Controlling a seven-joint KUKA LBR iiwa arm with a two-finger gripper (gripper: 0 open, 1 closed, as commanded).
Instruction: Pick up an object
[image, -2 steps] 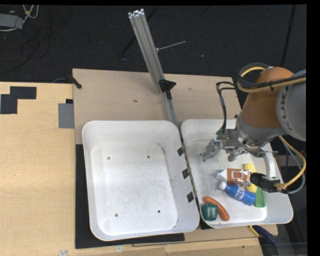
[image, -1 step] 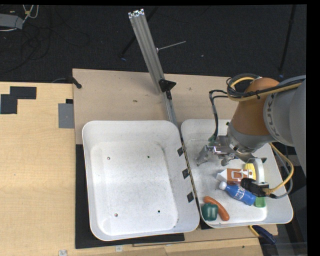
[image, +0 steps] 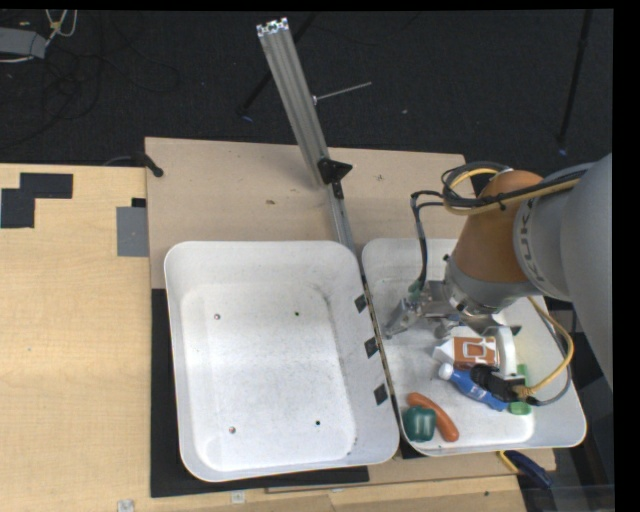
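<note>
Nearest candidate: the white-and-orange packet (image: 474, 350) lies about the middle of the right bin (image: 552, 425); it looks flat, orange face up; I judge it the fair pick, being closest to the tool.
Packet to gripper: the gripper (image: 415, 312) sits in the far left part of that bin, close by the wall shared with the left bin (image: 260, 360); the packet lies just to its right and a little nearer; beside it, not under it.
Packet's long axis: roughly left to right, slightly tilted; the arm hides its far edge, so no firmer than that.
Grip state: I cannot tell whether it is spread or closed; nothing shows held in it.
Other objects: one blue tube (image: 478, 388) just near of the packet, running left-far to right-near; one small green piece (image: 518, 407) at the tube's right end, joined or separate I cannot tell; one orange carrot-shaped thing (image: 440, 417) at the near left corner, touching one dark green block (image: 420, 426).
Count: five objects, one of each kind, all in the near half of the right bin; two bins; one arm (image: 492, 240), reaching in from the right over that bin's far part.
Coming move, as a judgement: a short shift right and near to centre over the packet, the grip set across its short side; the blue tube close along its near edge could crowd the descent.
</note>
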